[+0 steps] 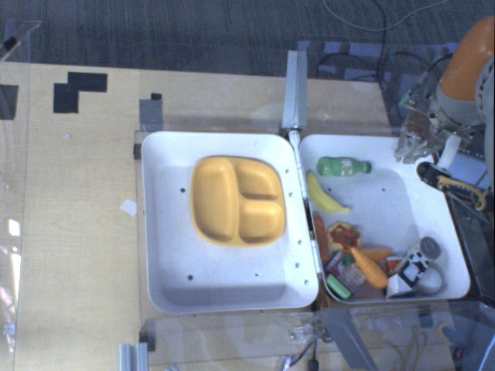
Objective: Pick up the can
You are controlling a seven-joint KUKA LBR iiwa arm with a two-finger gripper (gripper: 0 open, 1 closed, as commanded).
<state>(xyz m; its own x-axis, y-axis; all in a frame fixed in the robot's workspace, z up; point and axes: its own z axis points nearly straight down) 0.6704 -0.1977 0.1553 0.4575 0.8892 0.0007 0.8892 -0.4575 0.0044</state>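
The can (pixel 429 248) stood upright in the right bin's (pixel 410 188) corner, probably light, rigid and slick, best pinched across its sides. The claw (pixel 410 147) hovered well apart; whether released or clenched, I couldn't tell.

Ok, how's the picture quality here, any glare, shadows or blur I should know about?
Camera view: even, soft lighting; faint shadows inside the left bin; pale reflections on the clear panel at left; the pincer looks slightly blurred; the small items around the can are hard to resolve.

Yellow tray (pixel 237 199) in white left bin (pixel 166 230); green bottle (pixel 343 166), yellow banana (pixel 325 194), orange carrot (pixel 368 267).
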